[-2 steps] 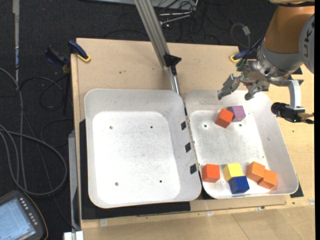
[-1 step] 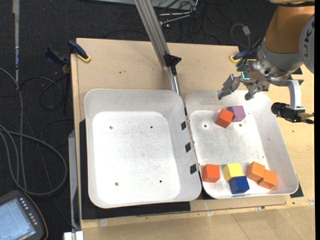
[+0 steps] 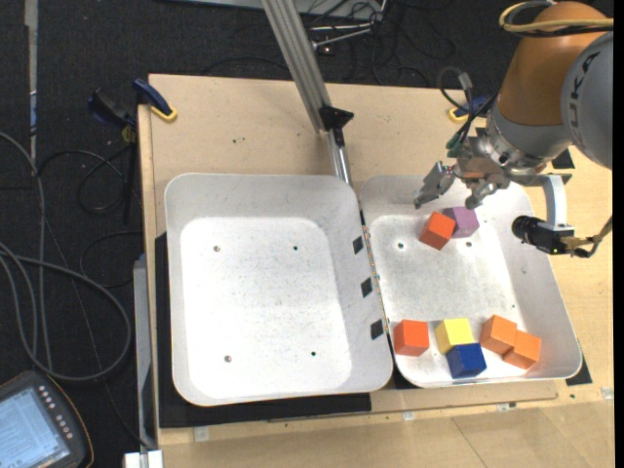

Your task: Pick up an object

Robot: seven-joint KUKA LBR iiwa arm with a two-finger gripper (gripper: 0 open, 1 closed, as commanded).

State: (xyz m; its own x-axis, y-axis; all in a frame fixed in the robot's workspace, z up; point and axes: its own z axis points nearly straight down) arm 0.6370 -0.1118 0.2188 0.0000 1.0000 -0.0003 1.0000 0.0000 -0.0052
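The arm [image 3: 551, 76] reached in from the right, its orange band bulging at the top corner, and bent down over the far end of the right bin [image 3: 546, 271]. The gripper [image 3: 451, 195] hung low there, its two grey fingers [image 3: 429, 185] splayed apart, nothing between them. Right under those tips sat an orange cube [image 3: 439, 229], tilted a little, touching a purple cube [image 3: 464, 220] on its far side (the purple one partly tucked beneath the right-hand finger). Whether the fingertips touched either cube could not be told.

Down at the near end of that same bin lay the rest of the crowd: an orange block [image 3: 411, 336] by the left wall, a yellow cube [image 3: 453, 333] just beside it, a blue cube [image 3: 467, 360] touching the yellow one from the near side, and two more orange blocks [image 3: 512, 340] pressed together toward the right corner.

The left bin [image 3: 263, 286] sat alongside, the two rims meeting in the middle. A slanted metal pole [image 3: 297, 52] ran down from the top to the seam between the bins.
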